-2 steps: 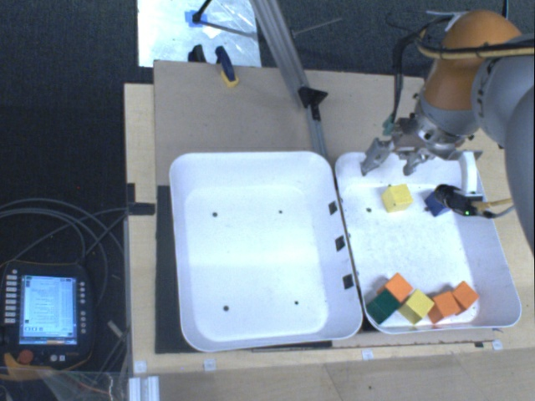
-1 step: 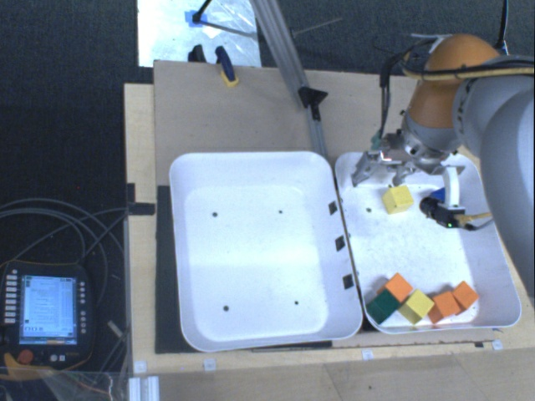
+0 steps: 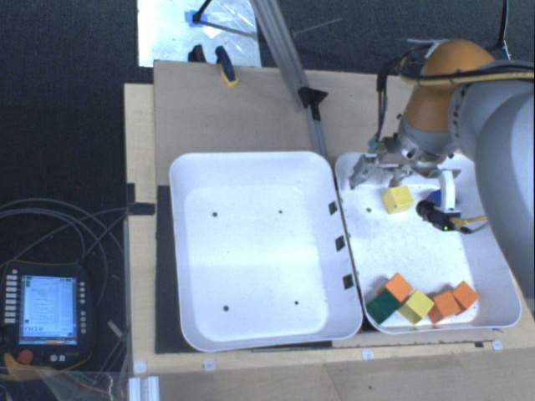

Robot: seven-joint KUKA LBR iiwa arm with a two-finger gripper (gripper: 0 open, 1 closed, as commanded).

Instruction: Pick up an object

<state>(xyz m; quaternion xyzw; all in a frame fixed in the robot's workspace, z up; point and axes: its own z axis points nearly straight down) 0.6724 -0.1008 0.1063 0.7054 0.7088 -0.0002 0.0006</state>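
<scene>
Camera view: no legible writing on pendant screen (image 3: pixel 48 310).

worktop (image 3: pixel 242 115): tan board, spreads left of and below the claw (image 3: pixel 380 172) | left white bin (image 3: pixel 180 249): on worktop, well left of claw | right white bin (image 3: pixel 497 282): on worktop, beneath claw, touching the left bin

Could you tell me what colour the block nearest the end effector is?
Yellow; the block shows best in the camera view.
</scene>
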